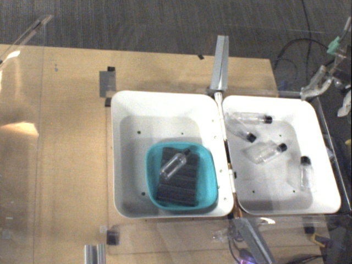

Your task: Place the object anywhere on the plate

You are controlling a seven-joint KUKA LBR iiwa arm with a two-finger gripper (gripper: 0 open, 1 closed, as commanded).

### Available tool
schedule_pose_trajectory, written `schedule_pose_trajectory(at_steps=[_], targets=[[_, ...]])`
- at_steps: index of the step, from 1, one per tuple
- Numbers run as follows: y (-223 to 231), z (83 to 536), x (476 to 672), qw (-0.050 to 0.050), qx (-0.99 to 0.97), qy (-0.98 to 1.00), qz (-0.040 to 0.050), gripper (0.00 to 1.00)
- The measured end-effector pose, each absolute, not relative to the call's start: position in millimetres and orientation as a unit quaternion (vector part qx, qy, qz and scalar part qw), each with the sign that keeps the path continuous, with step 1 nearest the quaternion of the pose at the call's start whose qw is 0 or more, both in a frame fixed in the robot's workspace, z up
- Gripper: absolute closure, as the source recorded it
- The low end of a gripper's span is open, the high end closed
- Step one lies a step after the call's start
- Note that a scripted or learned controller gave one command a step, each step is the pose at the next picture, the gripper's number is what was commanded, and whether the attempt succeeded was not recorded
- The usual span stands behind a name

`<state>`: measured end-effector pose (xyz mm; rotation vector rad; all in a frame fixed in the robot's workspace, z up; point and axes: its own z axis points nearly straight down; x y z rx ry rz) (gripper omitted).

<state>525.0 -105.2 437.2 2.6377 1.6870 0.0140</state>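
A teal plate (209, 166) sits in the left white bin (126, 147), toward its front right. A black ribbed pad (179, 187) lies on the plate. On top of the pad rests a small clear bottle (173, 165) with a dark cap, lying on its side and pointing up to the right. Nothing is touching the bottle.
The right white bin (322, 199) holds several clear bottles with black caps, among them one at the back (250, 118), one in the middle (267, 152) and one near the right wall (304, 174). A metal post (220, 65) stands behind the seam between the bins. Cables and fittings (322, 81) sit at the right edge.
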Motion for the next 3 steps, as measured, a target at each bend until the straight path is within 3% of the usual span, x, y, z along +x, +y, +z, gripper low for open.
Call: schedule_pose_trajectory(at_steps=[1,2,3], targets=[[-103,448,527.7,0.009,0.839,0.544,0.0066,1.00],[-56,399,557.1,0.002,0.813,0.582,0.0020,1.00],[12,388,588.7,0.002,0.794,0.608,0.0027,1.00]])
